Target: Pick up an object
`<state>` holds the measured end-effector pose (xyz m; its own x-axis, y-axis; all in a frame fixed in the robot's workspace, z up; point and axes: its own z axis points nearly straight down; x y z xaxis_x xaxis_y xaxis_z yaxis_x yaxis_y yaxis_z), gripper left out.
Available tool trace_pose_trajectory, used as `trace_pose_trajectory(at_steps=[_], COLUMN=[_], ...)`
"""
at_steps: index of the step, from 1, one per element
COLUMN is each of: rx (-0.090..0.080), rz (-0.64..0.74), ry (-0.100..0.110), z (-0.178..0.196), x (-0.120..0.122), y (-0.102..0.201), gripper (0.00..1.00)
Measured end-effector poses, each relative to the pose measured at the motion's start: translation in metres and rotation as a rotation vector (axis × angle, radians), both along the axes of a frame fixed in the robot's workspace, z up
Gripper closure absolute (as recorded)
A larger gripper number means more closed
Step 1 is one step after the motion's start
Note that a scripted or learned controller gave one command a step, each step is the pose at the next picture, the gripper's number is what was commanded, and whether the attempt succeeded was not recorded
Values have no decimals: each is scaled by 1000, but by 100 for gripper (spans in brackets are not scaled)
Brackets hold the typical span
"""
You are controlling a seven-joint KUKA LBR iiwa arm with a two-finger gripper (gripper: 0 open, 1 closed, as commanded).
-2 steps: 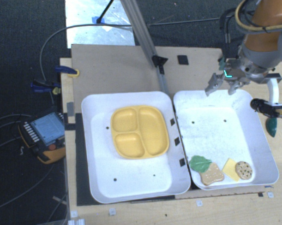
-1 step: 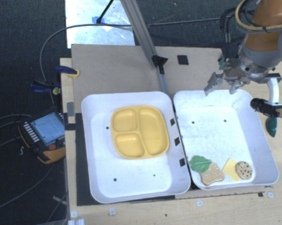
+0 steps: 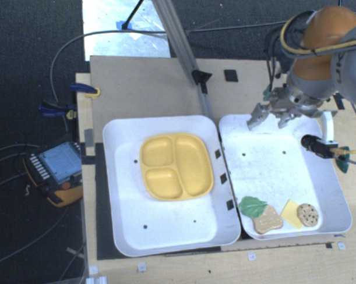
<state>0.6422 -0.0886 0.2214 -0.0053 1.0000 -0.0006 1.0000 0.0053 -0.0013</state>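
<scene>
The left bin point(image 3: 120, 228) holds a yellow divided plate point(image 3: 176, 166) with three compartments, lying flat near the middle of this bin. The right bin point(image 3: 272, 164), touching the left bin along one side, holds four small food pieces together at its near edge: a green leaf point(image 3: 252, 206), just beside it a slice of toast point(image 3: 267, 221), then a yellow cheese wedge point(image 3: 292, 213) and a round cookie point(image 3: 307, 214). The gripper point(image 3: 270, 115) hangs over the far edge of the right bin, well apart from the food pieces; its two fingers are spread and nothing is between them. Both bins rest on a brown bench point(image 3: 141, 81). Left of the bench, on the dark floor, lies a handheld controller point(image 3: 54, 172) with cables.
</scene>
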Motion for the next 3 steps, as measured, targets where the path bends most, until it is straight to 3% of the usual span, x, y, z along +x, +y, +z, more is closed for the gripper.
trace_pose_trajectory(at_steps=[2, 3], rx=[0, 0], rz=[-3, -4], ry=[-1, -6], z=[-106, -93], x=[5, 6], y=[-5, -5], gripper=[0, 100])
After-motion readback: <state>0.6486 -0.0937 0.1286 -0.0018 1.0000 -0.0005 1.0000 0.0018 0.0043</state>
